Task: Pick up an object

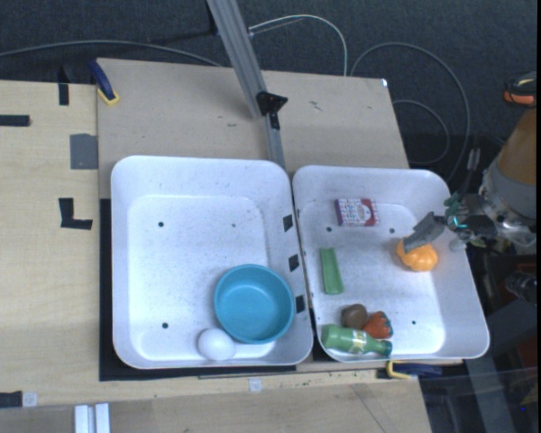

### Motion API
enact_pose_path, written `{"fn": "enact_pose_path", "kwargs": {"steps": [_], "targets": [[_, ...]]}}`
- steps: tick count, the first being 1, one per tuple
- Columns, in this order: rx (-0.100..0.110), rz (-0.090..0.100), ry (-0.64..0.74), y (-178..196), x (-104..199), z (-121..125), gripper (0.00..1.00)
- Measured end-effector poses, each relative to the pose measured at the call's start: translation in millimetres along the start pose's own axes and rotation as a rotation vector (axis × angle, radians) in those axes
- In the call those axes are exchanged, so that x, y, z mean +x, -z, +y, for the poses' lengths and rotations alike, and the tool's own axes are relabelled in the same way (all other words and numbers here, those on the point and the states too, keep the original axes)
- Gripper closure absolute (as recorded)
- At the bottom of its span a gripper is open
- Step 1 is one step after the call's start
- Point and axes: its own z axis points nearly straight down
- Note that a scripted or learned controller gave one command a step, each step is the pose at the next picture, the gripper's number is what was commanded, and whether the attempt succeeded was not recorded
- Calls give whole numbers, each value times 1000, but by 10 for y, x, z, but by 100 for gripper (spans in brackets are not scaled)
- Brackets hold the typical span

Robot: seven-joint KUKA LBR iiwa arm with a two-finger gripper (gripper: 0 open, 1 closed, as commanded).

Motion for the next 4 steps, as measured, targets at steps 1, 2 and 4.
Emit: {"fn": "enact_pose_path", "kwargs": {"steps": [1,2,4], "targets": [[0,0,0,0,-1,0,0],[6,1,-1,-644,-11,-3,0],[-1,-2,-1,-1422,73,-48,0]]}}
